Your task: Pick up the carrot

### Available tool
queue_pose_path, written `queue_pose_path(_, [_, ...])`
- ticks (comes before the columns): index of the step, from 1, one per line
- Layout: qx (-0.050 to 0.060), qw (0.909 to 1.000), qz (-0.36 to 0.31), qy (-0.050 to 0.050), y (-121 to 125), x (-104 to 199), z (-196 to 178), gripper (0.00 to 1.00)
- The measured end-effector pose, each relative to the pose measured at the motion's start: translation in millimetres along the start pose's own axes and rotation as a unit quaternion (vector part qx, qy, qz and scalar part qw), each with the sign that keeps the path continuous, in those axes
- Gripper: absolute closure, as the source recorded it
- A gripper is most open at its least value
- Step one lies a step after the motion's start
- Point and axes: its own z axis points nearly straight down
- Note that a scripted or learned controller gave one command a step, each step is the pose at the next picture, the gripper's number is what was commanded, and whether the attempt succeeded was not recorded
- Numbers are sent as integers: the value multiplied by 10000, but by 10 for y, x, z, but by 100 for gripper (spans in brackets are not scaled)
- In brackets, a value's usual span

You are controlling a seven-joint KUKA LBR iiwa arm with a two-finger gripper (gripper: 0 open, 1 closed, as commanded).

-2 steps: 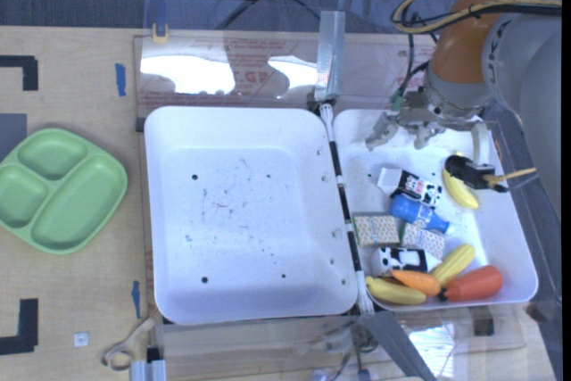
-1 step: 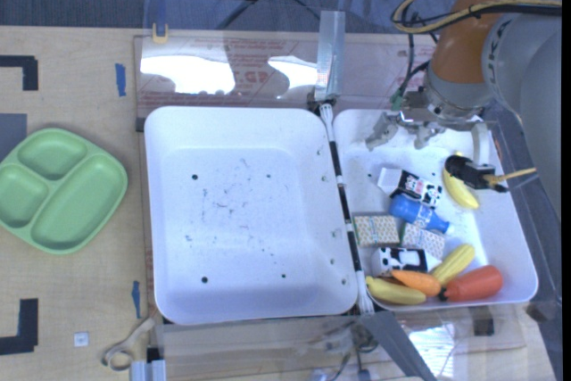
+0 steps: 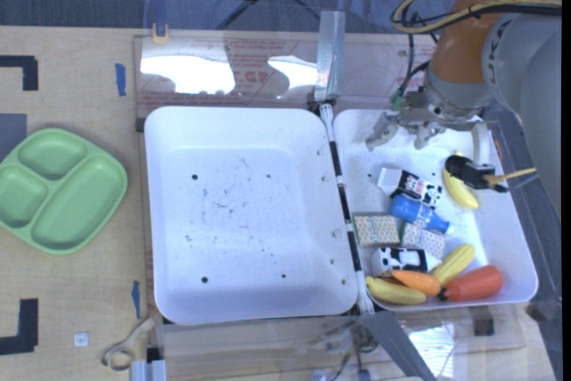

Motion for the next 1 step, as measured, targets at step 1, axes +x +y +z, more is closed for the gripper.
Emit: queue_pose_path(1, [0, 10000, 0, 0, 0, 0, 0, 0])
